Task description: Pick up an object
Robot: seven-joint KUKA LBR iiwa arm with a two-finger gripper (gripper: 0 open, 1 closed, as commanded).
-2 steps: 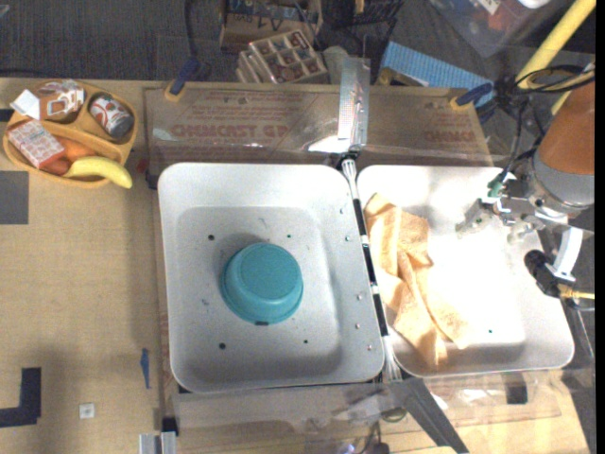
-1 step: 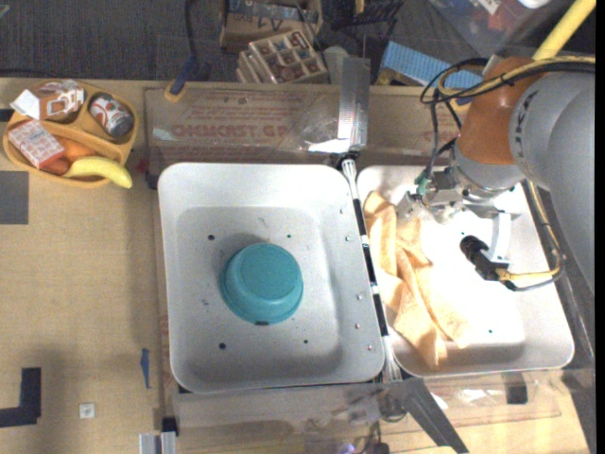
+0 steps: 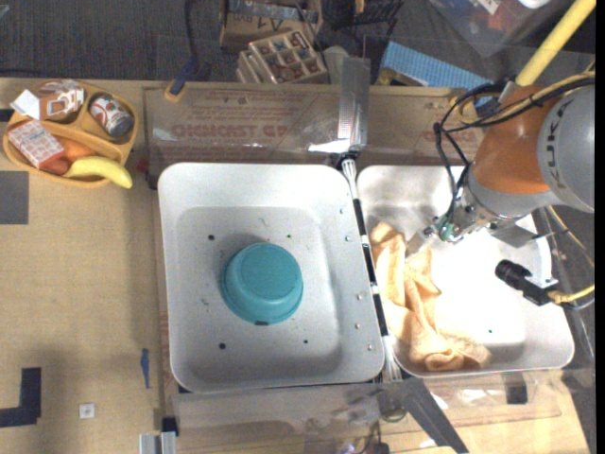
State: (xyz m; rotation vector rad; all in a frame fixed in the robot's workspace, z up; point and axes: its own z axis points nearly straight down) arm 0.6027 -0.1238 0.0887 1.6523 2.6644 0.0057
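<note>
Two shallow white bins are seen side by side on the bench; the left bin [image 3: 180, 253] is the wider, the right bin [image 3: 529, 339] is partly covered by the arm. A teal bowl [image 3: 263, 283] is observed upside down near the middle of the left bin, resting on the bin floor and well apart from all four walls. A crumpled yellow-orange cloth [image 3: 416, 301] is found in the right bin, lying along its left wall; it runs from just below the bin's upper left corner down to the near wall, where it spreads rightward.

The arm is seen entering from the right, its orange band [image 3: 515, 154] above the wrist. The gripper [image 3: 444, 230] is placed low over the upper part of the right bin, just beside the upper right edge of the cloth; contact with the cloth cannot be confirmed. The fingers are small and dark against the bin, and whether they are spread or closed cannot be told; nothing is seen between them.

A yellow tray [image 3: 66, 140] of toy food, with a banana [image 3: 102, 169] at its near edge, is noted on the bench to the far left, well apart from both bins.
</note>
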